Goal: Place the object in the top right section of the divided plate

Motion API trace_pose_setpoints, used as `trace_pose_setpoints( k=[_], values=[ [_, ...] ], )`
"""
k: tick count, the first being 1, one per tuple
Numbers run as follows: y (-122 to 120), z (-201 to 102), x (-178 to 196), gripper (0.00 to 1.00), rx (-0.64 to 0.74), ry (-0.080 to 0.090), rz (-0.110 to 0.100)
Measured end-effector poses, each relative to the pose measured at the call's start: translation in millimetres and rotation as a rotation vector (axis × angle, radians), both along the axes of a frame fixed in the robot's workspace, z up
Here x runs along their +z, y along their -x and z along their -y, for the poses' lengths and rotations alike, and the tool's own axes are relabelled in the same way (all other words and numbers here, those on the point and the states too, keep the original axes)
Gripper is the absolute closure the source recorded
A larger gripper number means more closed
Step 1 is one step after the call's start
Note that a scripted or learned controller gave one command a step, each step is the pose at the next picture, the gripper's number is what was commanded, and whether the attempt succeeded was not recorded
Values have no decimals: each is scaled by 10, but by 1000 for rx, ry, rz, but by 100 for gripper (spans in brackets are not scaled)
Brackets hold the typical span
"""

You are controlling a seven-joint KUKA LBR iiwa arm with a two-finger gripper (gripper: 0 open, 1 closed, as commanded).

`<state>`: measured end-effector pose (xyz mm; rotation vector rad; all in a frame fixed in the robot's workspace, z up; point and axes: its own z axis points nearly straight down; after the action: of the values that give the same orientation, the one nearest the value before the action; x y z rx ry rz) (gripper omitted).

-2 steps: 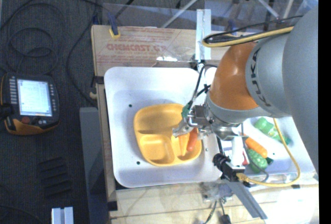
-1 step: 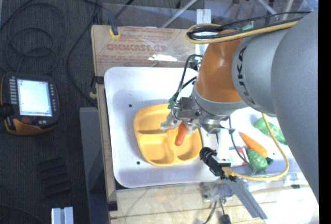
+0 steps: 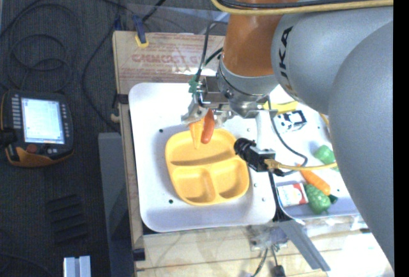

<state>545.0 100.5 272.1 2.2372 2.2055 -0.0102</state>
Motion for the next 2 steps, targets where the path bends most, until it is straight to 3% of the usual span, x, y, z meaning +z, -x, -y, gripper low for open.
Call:
trace_pose_setpoints(
  k=[1,2],
  values=[
    [161,553,690,100,357,-2,1],
    [582,562,-18,100,406,-4,-2]
  ],
)
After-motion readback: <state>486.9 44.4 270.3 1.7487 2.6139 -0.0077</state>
